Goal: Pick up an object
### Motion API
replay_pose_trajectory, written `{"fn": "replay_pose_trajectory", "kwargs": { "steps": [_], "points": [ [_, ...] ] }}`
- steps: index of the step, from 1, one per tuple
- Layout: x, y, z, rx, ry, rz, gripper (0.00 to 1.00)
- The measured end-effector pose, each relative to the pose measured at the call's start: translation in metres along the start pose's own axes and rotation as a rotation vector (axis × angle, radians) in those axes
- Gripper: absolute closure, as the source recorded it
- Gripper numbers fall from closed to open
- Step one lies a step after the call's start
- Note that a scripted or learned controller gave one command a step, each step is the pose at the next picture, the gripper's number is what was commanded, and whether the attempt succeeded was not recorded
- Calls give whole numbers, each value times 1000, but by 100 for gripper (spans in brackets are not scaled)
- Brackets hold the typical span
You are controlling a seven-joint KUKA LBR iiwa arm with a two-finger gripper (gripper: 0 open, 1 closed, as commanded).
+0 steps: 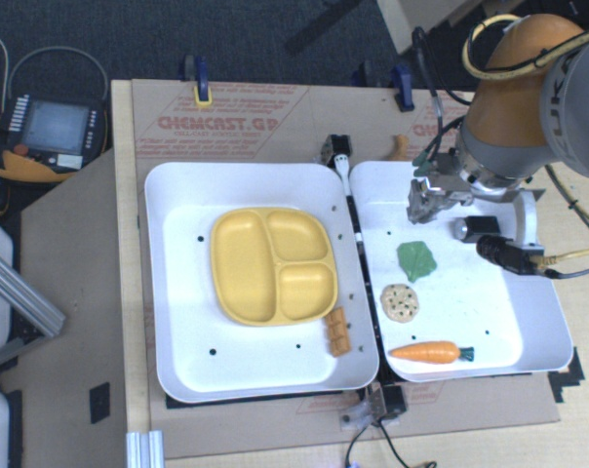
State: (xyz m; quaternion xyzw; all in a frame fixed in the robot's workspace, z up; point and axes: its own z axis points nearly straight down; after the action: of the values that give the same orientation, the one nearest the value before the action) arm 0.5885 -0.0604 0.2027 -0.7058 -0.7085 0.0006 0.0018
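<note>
Over the right bin point(529, 344), near its far edge, the end effector point(423, 203) hangs just above the floor. How wide it stands I cannot tell, and nothing shows gripped in it. This looks like the approach step, before any grasp. The nearest candidate is the green piece point(416, 259), just beside the end effector on the near side; the next move probably calls for a short shift toward it and a descent to straddle it. That bin also holds a cookie point(400, 302) by its left wall and a carrot point(429, 353) along its near edge. In the left bin point(173, 291) a yellow tray point(273, 265) lies in the middle, and a small brown piece point(337, 331) lies at the tray's near-right corner.
</note>
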Motion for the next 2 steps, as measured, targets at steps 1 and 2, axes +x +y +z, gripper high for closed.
{"fn": "replay_pose_trajectory", "kwargs": {
  "steps": [1,2],
  "points": [
    [51,-4,-8,-2,0,-1,100],
    [97,-28,-8,1,1,-2,100]
  ]
}}
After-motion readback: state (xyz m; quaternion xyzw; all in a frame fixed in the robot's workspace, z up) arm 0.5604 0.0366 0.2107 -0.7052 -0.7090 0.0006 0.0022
